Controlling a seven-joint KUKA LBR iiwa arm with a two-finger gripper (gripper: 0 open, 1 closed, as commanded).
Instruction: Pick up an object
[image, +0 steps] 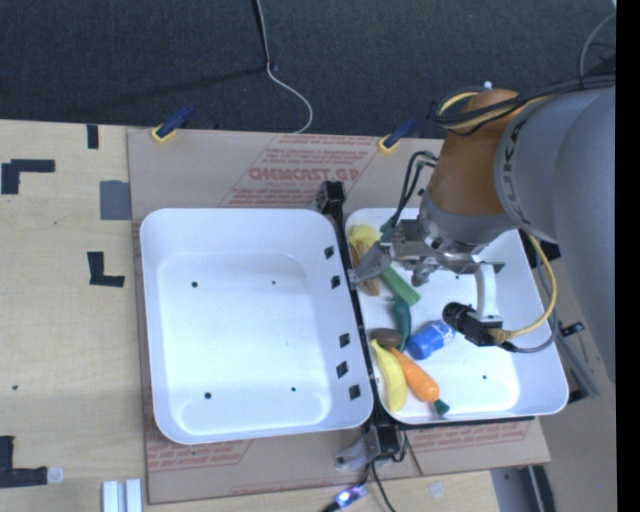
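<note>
My gripper is low in the left part of the right bin, under the grey arm with its orange band. A green object lies right beneath it, slanting down to the right, and the gripper's body hides its upper end. A yellow object sits just left of the gripper against the bin wall. Nearer the front lie a teal piece, a blue object, an orange carrot and a yellow banana.
The left bin stands beside the right one, and the two share a black-clipped divider. A black cable fitting hangs from the wrist over the right bin. Both bins rest on cardboard on the wooden bench.
</note>
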